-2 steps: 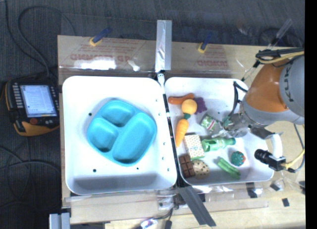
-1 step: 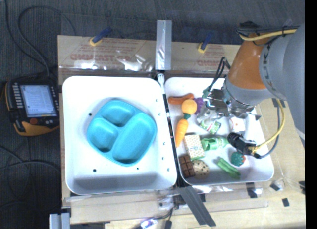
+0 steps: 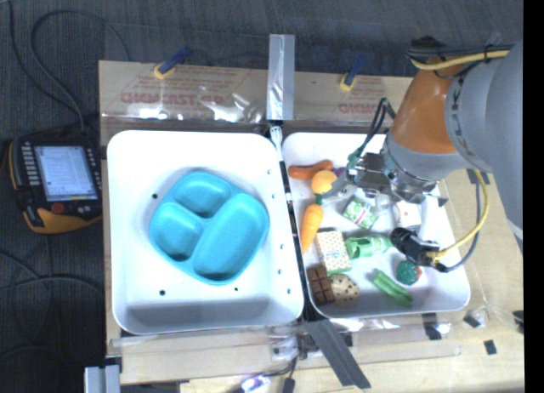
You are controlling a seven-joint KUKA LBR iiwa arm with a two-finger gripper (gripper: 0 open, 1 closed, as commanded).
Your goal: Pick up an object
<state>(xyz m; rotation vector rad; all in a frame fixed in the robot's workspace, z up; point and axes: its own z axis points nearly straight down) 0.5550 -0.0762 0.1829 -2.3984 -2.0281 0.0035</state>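
Note:
The right bin (image 3: 450, 293) holds several toy foods. A yellow lemon (image 3: 323, 181) lies beside an orange piece (image 3: 308, 169) at the back left. Below them are a carrot (image 3: 311, 226), a white and green carton (image 3: 359, 212) and a yellow box (image 3: 333, 249). A green piece (image 3: 367, 247), a chocolate bar (image 3: 319, 281), a cookie (image 3: 343, 287) and a green vegetable (image 3: 392, 288) lie toward the front. My gripper (image 3: 364, 180) hangs low over the bin's middle, just above the carton and right of the lemon. No object is visibly held.
The left bin (image 3: 127, 298) holds a blue three-part plate (image 3: 208, 225). A teal and red ball (image 3: 408, 273) and a white card (image 3: 409, 213) lie under the arm's wrist. A black cable fitting (image 3: 412, 245) hangs over the right bin. A handheld pendant (image 3: 55, 180) lies off the bench to the left.

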